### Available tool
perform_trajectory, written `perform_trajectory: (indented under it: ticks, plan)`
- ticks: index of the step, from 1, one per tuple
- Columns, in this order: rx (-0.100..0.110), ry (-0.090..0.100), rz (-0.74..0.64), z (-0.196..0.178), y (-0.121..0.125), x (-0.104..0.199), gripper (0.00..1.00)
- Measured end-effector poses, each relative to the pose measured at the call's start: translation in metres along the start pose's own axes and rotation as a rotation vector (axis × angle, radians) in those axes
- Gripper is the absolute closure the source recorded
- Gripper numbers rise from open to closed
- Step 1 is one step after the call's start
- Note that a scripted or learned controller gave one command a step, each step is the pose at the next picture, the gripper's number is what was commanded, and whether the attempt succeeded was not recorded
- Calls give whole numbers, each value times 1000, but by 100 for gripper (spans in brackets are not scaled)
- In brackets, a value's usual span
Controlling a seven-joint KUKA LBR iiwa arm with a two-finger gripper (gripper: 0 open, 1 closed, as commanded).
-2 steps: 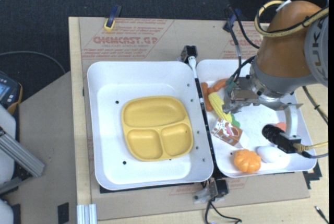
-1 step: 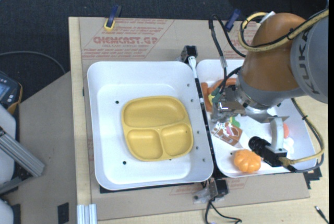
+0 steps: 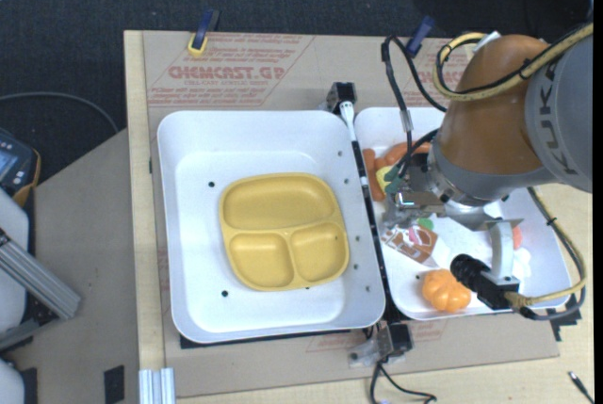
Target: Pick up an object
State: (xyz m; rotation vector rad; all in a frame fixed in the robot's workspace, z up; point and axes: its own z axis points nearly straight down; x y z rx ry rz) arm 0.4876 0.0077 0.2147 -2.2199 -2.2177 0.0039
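Camera view: glossy yellow three-compartment tray (image 3: 281, 230) in left bin (image 3: 179, 204); tool (image 3: 407, 197) spread cannot be told.

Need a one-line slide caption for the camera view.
Arm over the right bin of small items; yellow tray sits alone in the left bin.

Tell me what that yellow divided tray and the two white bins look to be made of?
The yellow tray looks like moulded plastic with a matte, slightly satin finish: one even colour, rounded compartment walls, soft highlights. The left bin and right bin also seem plastic, smooth and faintly glossy, with thin rolled rims and rounded corners; thin formed sheet rather than metal, though the picture cannot confirm it.
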Motion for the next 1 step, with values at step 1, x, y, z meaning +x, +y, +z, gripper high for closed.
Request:
perform_trajectory:
  ticks: [1]
  plan:
    - [-5, 0, 0, -15, -10, -2, 100]
